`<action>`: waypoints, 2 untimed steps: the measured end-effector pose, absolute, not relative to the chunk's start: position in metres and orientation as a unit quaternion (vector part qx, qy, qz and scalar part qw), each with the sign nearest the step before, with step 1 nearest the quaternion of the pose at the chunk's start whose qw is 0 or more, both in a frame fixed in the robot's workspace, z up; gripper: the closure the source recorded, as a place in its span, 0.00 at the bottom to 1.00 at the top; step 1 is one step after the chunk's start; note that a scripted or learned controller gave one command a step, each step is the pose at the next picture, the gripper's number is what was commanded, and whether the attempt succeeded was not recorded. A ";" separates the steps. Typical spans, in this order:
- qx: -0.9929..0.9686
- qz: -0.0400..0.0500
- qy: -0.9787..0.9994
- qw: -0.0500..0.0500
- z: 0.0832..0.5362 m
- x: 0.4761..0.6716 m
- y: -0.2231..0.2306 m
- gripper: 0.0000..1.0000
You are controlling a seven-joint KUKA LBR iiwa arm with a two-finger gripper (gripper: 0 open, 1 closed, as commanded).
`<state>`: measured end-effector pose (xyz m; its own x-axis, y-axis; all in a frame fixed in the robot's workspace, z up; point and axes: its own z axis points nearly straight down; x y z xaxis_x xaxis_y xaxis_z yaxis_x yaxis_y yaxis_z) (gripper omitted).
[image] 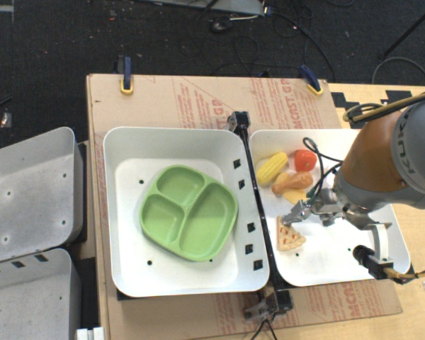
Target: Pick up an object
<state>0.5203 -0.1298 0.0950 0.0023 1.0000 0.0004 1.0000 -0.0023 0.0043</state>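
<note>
The right bin [333, 271] holds toy food. A yellow corn cob [272, 167] lies at its back left, with a red tomato [305, 160] beside it. An orange bread roll [293, 182] lies just in front of them, over a small yellow piece [295, 196]. A pizza slice [290, 237] lies nearer the front, by the bin's left wall. My gripper [304, 214] hangs low in the bin between the yellow piece and the pizza slice, just above the slice's tip. The grey and orange arm reaches in from the right and covers the bin's right half.
In the left bin [127, 261] lies a green divided plate [190, 211]. A black divider with clips runs between the bins [255, 211]. The bins sit on a cardboard sheet [184, 101] held by clamps. Grey metal trays [28, 190] lie to the left.
</note>
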 end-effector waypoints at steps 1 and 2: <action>0.709 0.000 0.706 0.001 0.103 0.519 -0.130 1.00; 0.708 0.001 0.706 0.001 0.156 0.509 -0.131 1.00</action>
